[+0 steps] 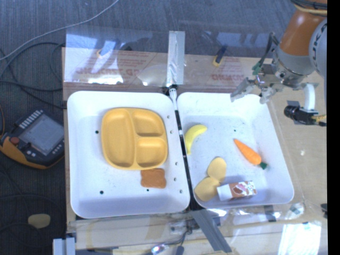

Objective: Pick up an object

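Camera view takes in the counter [308,142] with two shallow white plastic bins. In the left bin [85,158] lies a yellow three-compartment plastic tray [134,138], and a flat orange-brown toast-shaped piece [154,179] touches its near edge. In the right bin [276,158] a yellow toy banana [193,136] sits near the left wall, two tan potato-like lumps [211,178] lie toward the front beside a small red-and-white carton [238,190], and an orange toy carrot [248,152] lies farther right. The claw [252,92] hangs over that bin's far right corner, fingers spread and gripping nothing, well apart from every item.
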Controlling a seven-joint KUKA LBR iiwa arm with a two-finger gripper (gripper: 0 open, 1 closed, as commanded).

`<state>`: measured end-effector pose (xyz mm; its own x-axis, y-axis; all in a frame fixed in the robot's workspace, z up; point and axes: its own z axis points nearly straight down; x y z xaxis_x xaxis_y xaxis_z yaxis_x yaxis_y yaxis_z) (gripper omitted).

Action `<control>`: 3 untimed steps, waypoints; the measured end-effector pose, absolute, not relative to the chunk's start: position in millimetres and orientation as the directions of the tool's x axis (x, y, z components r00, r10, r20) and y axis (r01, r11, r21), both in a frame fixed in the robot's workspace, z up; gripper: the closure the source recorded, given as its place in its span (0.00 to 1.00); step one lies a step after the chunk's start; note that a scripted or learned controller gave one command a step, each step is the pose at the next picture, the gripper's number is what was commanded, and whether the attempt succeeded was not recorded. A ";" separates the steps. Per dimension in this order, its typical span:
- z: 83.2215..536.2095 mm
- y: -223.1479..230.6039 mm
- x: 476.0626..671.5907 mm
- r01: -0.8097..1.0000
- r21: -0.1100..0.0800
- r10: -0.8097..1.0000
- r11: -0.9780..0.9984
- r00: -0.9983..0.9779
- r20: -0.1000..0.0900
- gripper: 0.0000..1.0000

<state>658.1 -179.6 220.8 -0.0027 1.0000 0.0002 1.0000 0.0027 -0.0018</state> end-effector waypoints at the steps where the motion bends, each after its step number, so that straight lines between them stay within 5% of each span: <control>1: 105.1 -206.8 606.1 1.000 0.000 1.000 -0.003 0.003 0.001 0.00; 2: 90.7 -201.6 546.4 0.995 0.013 0.995 0.097 -0.097 -0.005 0.00; 3: 101.0 -201.2 547.8 0.995 0.016 0.995 0.097 -0.097 -0.005 1.00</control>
